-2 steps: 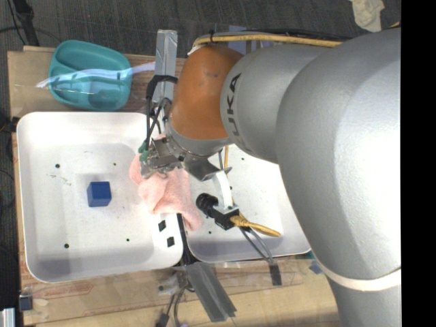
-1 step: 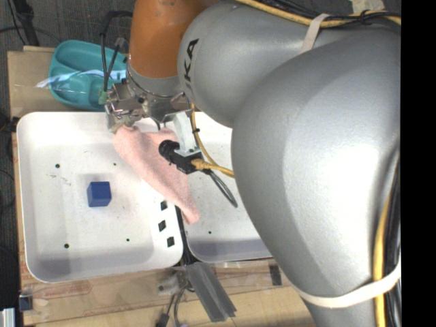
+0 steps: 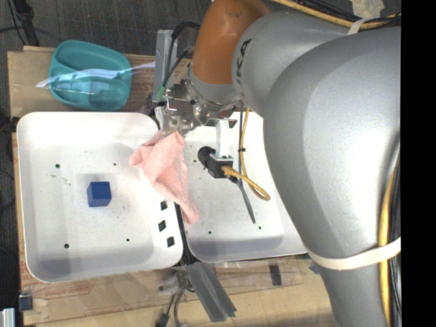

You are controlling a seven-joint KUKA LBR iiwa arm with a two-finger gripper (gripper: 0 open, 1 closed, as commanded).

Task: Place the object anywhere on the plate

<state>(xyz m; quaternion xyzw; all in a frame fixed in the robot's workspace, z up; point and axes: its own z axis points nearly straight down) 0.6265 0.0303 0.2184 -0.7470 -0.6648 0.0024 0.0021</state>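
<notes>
Camera view shows the hand pinching the pink cloth by its top corner; it droops over the bins' shared rim, at three o'clock from the blue cube. Light, limp, unbreakable; grip bunched folds.

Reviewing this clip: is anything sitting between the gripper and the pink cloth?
Nothing visible does. The gripper is right at the top of the pink cloth, which hangs from there and drapes over the rim between the two bins. The blue cube lies apart in the left bin.
</notes>
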